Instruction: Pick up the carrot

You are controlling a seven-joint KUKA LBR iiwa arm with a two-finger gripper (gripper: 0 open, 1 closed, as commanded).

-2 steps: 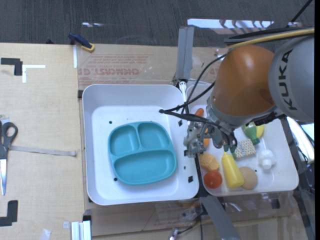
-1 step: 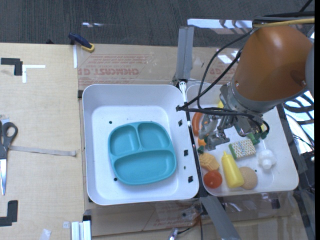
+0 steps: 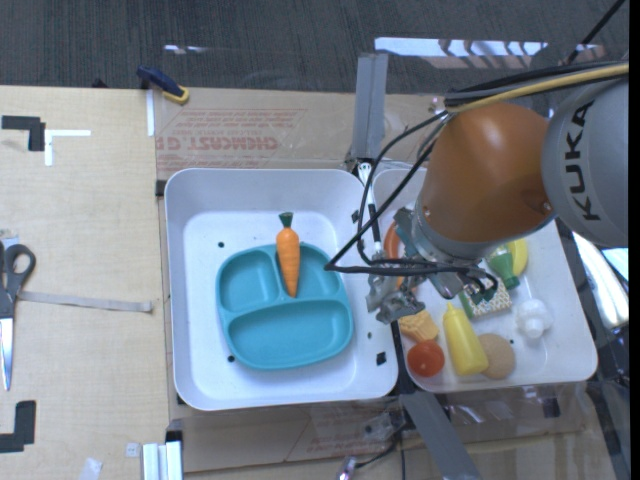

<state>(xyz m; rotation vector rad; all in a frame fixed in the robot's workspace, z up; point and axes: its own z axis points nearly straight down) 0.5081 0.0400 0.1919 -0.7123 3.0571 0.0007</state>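
Carrot [image 3: 288,256]: lying across the blue tray's [image 3: 285,343] upper edge, left bin [image 3: 185,298].
My gripper [image 3: 393,303]: over the right bin's left edge; grip state, I cannot tell.

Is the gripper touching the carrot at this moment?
Apart. The camera view shows the carrot lying on the blue divided plate in the left bin, while the gripper is over the right bin, white bin floor between them.

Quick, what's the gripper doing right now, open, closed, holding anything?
Gripper: cannot be told; it hangs over the right bin's left edge. The carrot lies on the blue divided plate, apart from it.
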